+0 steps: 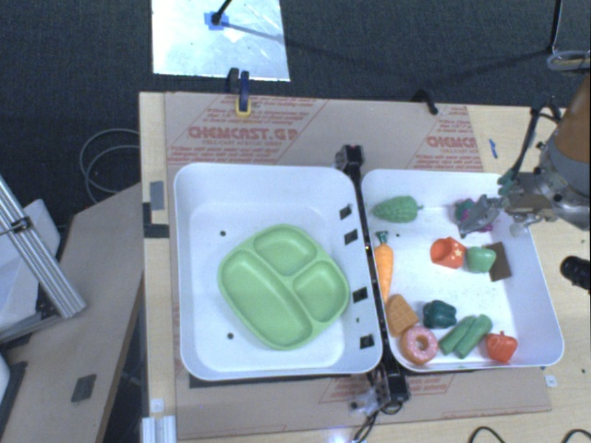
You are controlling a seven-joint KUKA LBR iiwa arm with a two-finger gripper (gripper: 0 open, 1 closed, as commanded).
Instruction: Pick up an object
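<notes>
My gripper [476, 214] hangs over the upper right part of the right bin [545, 317], reaching in from the right. Just below it lie a red pepper [447, 252], a small green piece [480, 260] and a brown block [500, 260]. A green leafy vegetable [397, 209] lies to the gripper's left, with a carrot [383, 264] along the bin's left wall. Near the front are a biscuit [400, 314], a dark green pepper [440, 314], a pink donut [421, 344], green pods [466, 334] and a red tomato [501, 345].
The left bin [199, 247] holds a green divided plate [284, 286]. A black hinge strip [362, 266] runs between the bins. A silver sheet [220, 26] lies on the dark floor beyond the bench. Metal framing [37, 257] stands at the left.
</notes>
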